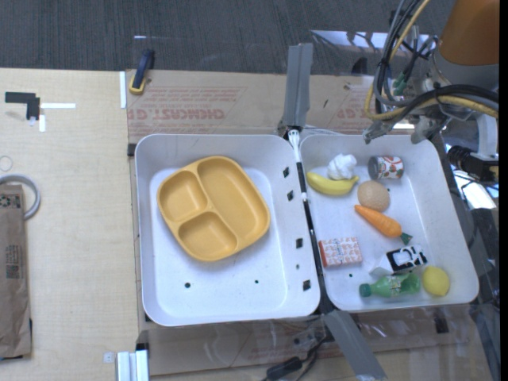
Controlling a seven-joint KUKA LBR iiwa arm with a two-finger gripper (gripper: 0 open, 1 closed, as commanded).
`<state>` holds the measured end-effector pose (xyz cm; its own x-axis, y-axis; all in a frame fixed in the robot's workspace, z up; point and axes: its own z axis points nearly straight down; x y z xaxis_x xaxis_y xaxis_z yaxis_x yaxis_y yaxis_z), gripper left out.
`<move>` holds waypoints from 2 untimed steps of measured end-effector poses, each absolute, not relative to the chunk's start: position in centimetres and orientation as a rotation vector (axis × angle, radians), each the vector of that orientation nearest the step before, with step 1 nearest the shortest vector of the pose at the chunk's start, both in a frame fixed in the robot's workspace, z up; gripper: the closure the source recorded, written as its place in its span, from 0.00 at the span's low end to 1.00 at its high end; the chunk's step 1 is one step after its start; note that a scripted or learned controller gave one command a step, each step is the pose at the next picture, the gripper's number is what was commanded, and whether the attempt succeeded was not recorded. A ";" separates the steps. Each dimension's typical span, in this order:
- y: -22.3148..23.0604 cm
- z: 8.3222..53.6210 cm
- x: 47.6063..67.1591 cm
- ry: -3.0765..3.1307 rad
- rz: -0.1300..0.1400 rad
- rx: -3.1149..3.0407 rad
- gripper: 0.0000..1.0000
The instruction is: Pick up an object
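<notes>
The right bin (444, 182) holds several small items: a banana (332, 184), a white crumpled piece (343, 165), a red and white can (386, 167), a tan ball (373, 196), a carrot (379, 221), a red and white box (340, 252), a black and white piece (406, 258), a green bottle (390, 286) and a lemon (436, 281). My gripper (399, 127) hangs over the bin's far edge, just beyond the can, amid cables. Nothing shows in it.
In the left bin (151, 236) lies a yellow divided plate (213, 207). A cardboard sheet (214, 105) lies behind the bins. A brown paper bag (12, 268) sits at the far left of the bench.
</notes>
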<state>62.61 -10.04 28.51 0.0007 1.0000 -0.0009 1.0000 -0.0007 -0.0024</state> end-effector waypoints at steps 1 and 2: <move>-11.6 17.6 57.9 -2.445 0.004 -1.970 0.00; -14.3 9.1 55.9 -2.381 0.002 -2.050 0.00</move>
<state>55.88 -14.30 9.12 -0.1486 0.9889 -0.0009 0.9889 0.1486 -0.0010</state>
